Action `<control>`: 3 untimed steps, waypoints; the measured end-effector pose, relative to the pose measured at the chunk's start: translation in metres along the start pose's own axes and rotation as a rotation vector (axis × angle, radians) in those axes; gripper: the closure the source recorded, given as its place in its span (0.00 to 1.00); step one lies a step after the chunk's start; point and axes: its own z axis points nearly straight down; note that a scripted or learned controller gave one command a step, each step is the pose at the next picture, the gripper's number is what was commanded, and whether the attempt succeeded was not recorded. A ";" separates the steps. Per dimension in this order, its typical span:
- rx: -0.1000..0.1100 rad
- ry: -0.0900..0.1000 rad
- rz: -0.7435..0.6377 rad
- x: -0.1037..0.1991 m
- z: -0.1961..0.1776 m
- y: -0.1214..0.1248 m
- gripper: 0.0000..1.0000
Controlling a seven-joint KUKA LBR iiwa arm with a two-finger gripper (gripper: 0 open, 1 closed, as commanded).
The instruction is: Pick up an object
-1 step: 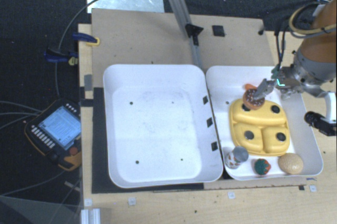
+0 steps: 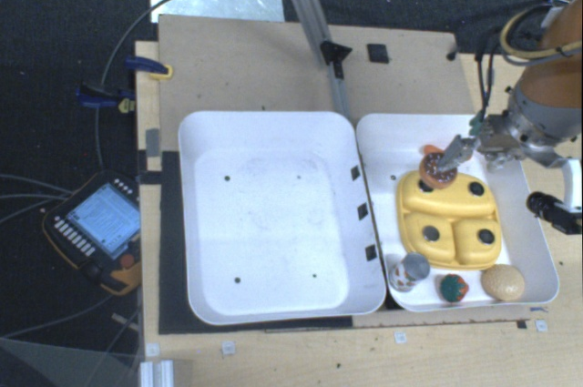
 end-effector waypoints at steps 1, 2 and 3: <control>0.003 0.000 0.003 0.001 0.042 -0.003 0.00; 0.002 0.000 0.004 -0.010 0.095 -0.003 0.00; -0.018 0.001 -0.002 -0.006 0.101 0.004 0.00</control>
